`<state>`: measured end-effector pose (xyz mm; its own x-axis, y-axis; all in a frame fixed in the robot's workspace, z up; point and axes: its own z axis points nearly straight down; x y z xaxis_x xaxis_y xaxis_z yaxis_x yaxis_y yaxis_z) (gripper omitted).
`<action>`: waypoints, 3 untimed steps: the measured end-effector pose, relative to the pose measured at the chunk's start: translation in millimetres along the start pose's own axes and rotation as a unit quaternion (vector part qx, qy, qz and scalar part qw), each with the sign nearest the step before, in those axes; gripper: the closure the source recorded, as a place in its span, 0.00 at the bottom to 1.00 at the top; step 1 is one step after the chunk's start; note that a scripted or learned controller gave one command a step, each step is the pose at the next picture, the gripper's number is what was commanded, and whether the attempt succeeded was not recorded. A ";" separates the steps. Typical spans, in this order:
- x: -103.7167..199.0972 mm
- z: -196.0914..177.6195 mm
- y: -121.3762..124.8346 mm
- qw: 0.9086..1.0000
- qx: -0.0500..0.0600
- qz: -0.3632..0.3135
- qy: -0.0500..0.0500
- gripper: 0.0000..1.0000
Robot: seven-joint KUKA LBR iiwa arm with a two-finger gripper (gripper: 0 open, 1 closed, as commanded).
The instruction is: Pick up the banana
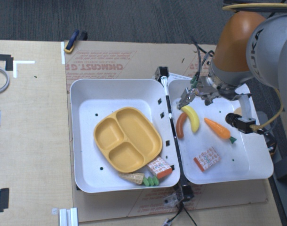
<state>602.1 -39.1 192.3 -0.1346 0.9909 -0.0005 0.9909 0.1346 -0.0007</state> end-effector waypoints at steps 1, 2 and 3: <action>0.0 0.0 0.0 1.000 0.000 0.000 0.000 0.00; 0.0 0.0 0.0 1.000 0.000 0.000 0.000 0.00; 0.0 0.0 0.0 1.000 0.000 0.000 0.000 0.00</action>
<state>602.1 -39.1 192.3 -0.1346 0.9909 -0.0006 0.9909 0.1346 -0.0006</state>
